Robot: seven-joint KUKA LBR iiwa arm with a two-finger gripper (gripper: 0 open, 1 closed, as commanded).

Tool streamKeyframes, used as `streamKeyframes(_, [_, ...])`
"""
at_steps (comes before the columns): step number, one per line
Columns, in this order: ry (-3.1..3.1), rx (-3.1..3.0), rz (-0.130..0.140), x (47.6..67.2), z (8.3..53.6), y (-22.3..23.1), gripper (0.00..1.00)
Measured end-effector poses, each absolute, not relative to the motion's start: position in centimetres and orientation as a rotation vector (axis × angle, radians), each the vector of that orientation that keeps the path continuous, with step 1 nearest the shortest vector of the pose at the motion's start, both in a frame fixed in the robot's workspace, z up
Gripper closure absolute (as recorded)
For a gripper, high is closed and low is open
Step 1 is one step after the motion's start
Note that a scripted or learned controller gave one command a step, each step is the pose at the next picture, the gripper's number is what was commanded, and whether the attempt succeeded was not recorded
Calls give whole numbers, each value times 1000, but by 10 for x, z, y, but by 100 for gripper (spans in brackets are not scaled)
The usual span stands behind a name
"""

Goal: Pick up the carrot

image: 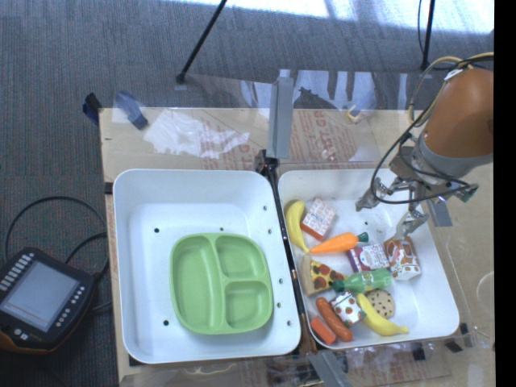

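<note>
The carrot, orange with a small green tip, lies in the middle of the right bin, its tip pointing right. My gripper hangs over the bin's upper right part, above and to the right of the carrot and apart from it. Its fingers are spread open with nothing between them.
Around the carrot lie a banana, a red-white carton, a pizza slice, a green bottle, two small cartons, sausages, a cookie and a second banana. The left bin holds a green divided plate.
</note>
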State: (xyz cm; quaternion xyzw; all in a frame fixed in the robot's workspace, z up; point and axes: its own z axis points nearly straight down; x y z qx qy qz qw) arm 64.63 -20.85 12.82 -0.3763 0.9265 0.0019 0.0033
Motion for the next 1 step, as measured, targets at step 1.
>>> streamKeyframes(1, [2907,-1164,12,647,136,-209,100])
